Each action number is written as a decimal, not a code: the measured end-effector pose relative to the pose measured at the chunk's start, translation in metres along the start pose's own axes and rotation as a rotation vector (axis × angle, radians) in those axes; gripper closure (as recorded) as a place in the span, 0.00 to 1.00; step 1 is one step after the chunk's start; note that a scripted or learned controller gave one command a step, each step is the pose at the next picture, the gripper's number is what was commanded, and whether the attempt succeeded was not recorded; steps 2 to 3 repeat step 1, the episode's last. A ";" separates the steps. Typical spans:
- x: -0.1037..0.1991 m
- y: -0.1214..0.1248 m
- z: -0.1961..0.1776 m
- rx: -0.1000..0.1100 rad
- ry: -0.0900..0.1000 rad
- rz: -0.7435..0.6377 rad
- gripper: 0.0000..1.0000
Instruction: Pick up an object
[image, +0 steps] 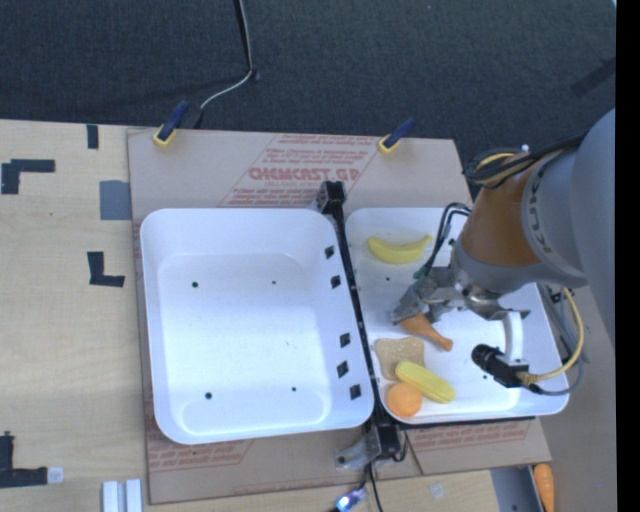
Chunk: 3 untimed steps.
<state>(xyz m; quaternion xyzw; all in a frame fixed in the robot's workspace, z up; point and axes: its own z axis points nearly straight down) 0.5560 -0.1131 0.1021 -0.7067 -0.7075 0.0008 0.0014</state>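
- While the arm reaches in from the right, its gripper (412, 305) sits low in the right bin (535, 400)
- fingers look closed around the orange carrot (428, 331), mid-bin
- banana (398, 248) lies above it

Two white bins are sitting side by side: the left bin (240, 320) and the right bin (455, 405). Lying in the right one are five toy foods: one banana (397, 248), one carrot (426, 331), one bread slice (399, 351), one corn cob (425, 381) and one orange (404, 400). One arm (520, 225) is reaching in.
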 end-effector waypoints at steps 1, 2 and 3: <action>0.065 -0.046 -0.086 -0.004 0.002 -0.005 1.00; 0.065 -0.046 -0.086 -0.004 0.002 -0.005 1.00; 0.065 -0.046 -0.086 -0.004 0.002 -0.005 1.00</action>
